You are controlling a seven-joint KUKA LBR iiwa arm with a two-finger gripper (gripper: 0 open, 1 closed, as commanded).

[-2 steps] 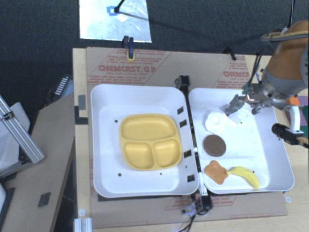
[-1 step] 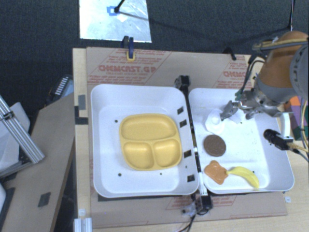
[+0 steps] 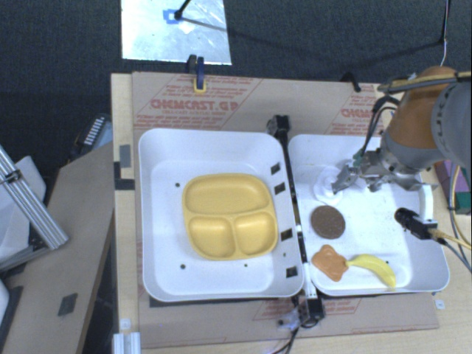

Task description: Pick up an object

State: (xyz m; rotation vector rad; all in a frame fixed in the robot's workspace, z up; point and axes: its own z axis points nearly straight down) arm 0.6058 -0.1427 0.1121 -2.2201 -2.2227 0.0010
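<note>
The end effector (image 3: 341,181) is seen low over the right bin (image 3: 435,271), near its far left corner, above a small white object (image 3: 325,185); how far it is spread cannot be told. Nearer the bin's front edge a brown round patty (image 3: 327,222), an orange piece (image 3: 330,262) and a yellow banana (image 3: 375,269) are laid. A yellow divided tray (image 3: 224,214) is held in the left bin (image 3: 158,271).

Yellow tray (image 3: 225,216) in L bin (image 3: 158,220); clamp (image 3: 198,74), maybe yellow-black, behind.
</note>
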